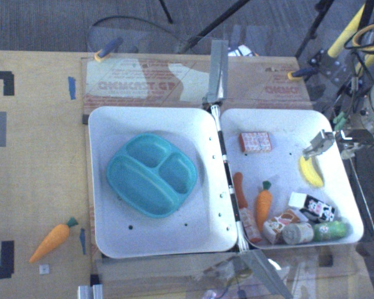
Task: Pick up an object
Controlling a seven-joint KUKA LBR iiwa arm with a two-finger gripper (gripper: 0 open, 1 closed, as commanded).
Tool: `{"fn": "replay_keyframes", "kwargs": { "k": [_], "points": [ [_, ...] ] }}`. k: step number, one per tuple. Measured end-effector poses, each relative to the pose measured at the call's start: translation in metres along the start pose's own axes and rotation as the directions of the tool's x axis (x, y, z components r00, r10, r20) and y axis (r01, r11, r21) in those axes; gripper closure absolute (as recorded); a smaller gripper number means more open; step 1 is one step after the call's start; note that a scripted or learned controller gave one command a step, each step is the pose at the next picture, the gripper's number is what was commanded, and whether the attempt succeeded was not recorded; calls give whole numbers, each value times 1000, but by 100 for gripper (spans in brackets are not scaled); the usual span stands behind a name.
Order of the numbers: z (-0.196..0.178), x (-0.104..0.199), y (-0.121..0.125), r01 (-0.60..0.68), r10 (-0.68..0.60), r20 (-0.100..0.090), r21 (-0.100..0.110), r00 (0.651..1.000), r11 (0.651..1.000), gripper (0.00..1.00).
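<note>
Whether the jaws stand open or closed cannot be told; the gripper (319, 143) is seen at the right bin's (280, 120) far right side, just above the banana (311, 171). Nothing is seen to be gripped, so the pick is judged not yet made; descent, closing and lifting are left. The banana's long axis is laid roughly from the gripper toward the bin's near edge, slightly slanted.

Single fixed camera, high above the table (37, 136), angled down. Both white bins (106, 126) fully in frame, side by side; floor visible along the top edge.
</note>
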State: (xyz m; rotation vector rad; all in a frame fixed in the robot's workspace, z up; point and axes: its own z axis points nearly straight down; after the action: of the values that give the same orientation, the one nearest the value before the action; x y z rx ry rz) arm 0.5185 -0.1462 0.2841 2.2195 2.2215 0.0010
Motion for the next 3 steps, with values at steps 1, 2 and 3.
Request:
{"fn": "replay_keyframes", "kwargs": {
  "k": [1, 2, 3],
  "points": [
    [153, -31, 8, 36, -36, -1, 2, 999, 999, 0],
    [151, -66, 44, -143, 143, -5, 1, 990, 990, 0],
    [168, -48, 19, -52, 52, -2, 3, 999, 999, 0]
  ]
}}
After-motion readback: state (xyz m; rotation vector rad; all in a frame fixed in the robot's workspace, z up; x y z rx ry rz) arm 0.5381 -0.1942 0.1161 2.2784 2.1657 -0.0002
